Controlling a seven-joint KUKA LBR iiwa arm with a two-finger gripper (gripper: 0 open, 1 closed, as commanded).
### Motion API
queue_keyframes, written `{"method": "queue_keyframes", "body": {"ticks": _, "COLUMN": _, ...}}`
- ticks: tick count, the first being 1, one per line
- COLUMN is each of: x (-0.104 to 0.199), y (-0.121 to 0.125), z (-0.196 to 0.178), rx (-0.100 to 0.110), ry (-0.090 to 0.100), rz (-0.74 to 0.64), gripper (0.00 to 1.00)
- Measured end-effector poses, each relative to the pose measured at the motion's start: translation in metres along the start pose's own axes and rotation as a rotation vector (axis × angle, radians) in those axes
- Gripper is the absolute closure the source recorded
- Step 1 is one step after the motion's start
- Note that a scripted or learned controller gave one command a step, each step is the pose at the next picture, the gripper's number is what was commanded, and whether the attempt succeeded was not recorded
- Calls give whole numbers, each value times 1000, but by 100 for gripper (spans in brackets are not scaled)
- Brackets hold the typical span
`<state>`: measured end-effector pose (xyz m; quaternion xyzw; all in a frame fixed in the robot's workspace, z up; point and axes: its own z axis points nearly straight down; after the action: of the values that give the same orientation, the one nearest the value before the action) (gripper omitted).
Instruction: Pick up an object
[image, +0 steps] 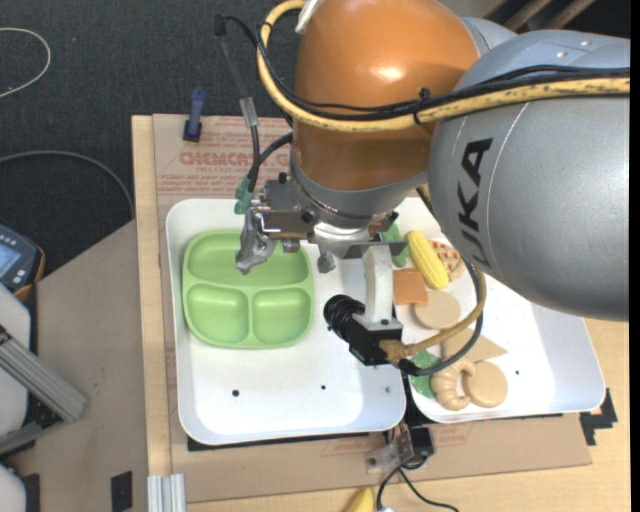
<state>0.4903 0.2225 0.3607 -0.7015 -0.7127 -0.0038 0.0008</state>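
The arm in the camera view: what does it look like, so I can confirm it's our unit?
A bulky grey arm with black KUKA lettering on its side and a glossy orange band above the wrist. A yellow braided cable and black cables loop around it. Below sits a metallic wrist and gripper.

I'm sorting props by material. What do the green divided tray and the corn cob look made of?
The green divided tray: likely moulded plastic, smooth and evenly coloured with soft glossy highlights and rounded compartment walls. The corn cob: probably plastic toy food, with uniform yellow and regular kernel rows, though rubber can't be ruled out.
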Motion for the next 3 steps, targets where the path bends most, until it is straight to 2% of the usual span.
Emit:
{"method": "queue_keyframes", "body": {"ticks": 1, "x": -36, "y": 1, "z": -130, "rx": -13, "ry": 0, "rz": 16, "gripper": 0}}
{"method": "queue_keyframes", "body": {"ticks": 2, "x": -122, "y": -6, "z": -143, "rx": -3, "ry": -7, "rz": 25, "gripper": 0}}
{"method": "queue_keyframes", "body": {"ticks": 3, "x": -83, "y": -12, "z": -177, "rx": -3, "ry": -4, "rz": 11, "gripper": 0}}
